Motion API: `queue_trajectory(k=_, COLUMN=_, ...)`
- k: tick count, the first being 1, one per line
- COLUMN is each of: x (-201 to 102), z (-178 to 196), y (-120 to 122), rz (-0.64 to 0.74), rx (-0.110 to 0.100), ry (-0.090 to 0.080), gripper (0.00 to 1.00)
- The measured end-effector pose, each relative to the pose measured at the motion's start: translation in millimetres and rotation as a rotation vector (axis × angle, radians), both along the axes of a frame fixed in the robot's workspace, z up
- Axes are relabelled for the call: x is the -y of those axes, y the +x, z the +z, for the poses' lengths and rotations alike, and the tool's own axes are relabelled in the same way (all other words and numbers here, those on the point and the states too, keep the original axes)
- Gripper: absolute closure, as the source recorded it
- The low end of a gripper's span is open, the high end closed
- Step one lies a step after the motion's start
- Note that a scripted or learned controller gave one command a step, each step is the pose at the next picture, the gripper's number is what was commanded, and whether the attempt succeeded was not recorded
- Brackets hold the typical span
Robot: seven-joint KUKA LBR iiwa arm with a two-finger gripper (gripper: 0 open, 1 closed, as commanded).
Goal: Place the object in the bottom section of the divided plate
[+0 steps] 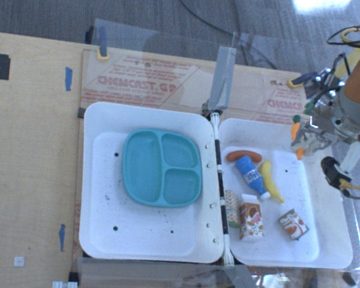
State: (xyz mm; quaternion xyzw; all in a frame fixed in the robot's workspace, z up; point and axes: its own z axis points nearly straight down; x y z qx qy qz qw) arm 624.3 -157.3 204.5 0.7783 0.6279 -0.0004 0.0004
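Observation:
A teal divided plate (pixel 140 168) lies in the left bin (pixel 98 182). It has one large section on the left and two smaller sections on the right. Over the far right corner of the right bin (pixel 322 253), my gripper (pixel 304 140) is shut on a small orange toy carrot (pixel 296 129) with a green tip. The carrot hangs above the bin floor, well to the right of the plate.
On the right bin's floor lie a red sausage (pixel 243 156), a blue bottle (pixel 251 173), a yellow banana (pixel 271 181), a small carton (pixel 251 220), a second carton (pixel 293 224) and a patterned packet (pixel 231 201). A ridge (pixel 218 177) separates the bins.

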Motion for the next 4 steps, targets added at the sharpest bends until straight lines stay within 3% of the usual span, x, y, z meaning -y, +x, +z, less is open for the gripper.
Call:
queue_trajectory(k=1, x=-46.2, z=-41.8, y=-54.1, rz=0.131, rx=-0.001, ry=0.002, gripper=1.0)
queue_trajectory(k=2, x=-112.3, z=-19.9, y=-58.9, rz=0.078, rx=0.001, ry=0.001, gripper=1.0)
queue_trajectory(k=3, x=-202.7, z=-4.8, y=-83.3, rz=0.014, rx=-0.003, ry=0.002, gripper=1.0)
queue_trajectory(k=4, x=-202.4, z=-4.7, y=-83.2, rz=0.013, rx=-0.003, ry=0.002, gripper=0.0)
